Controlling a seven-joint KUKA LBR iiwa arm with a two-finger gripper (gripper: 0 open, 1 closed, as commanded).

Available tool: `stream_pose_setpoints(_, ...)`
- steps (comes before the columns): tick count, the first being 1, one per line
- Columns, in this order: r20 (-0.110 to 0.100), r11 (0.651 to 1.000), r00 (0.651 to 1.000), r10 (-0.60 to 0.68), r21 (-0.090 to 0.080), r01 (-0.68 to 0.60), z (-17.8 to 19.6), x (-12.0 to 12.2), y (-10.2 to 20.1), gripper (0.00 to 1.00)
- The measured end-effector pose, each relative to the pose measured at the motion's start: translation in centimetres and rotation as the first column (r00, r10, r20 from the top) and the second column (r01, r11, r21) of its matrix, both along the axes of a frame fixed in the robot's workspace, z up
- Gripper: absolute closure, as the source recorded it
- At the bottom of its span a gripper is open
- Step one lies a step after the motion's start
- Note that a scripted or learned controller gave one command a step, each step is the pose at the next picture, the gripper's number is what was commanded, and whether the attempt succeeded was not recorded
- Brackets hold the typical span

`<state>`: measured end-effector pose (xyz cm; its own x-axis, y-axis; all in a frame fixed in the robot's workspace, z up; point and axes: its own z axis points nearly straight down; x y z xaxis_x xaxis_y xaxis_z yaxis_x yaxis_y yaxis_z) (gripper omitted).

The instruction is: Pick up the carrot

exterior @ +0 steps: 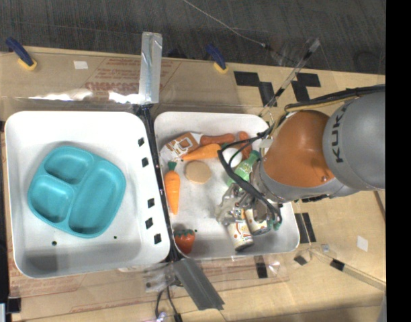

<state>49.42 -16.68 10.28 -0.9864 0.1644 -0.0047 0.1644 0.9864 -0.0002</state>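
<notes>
orange carrot (172, 189) clear; claw (240, 206) tips obscured by clutter.

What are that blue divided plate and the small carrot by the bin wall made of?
The blue plate looks like matte moulded plastic: even teal colour, rounded compartments. The carrot seems a plastic toy, uniformly orange with a green tip, though rubber or foam is possible.
</notes>
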Motion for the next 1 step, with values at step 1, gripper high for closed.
stream_pose_setpoints(1,0.007,0.997,0.997,0.079,-0.004,-0.079,14.44,3.38,0.84,1.0)
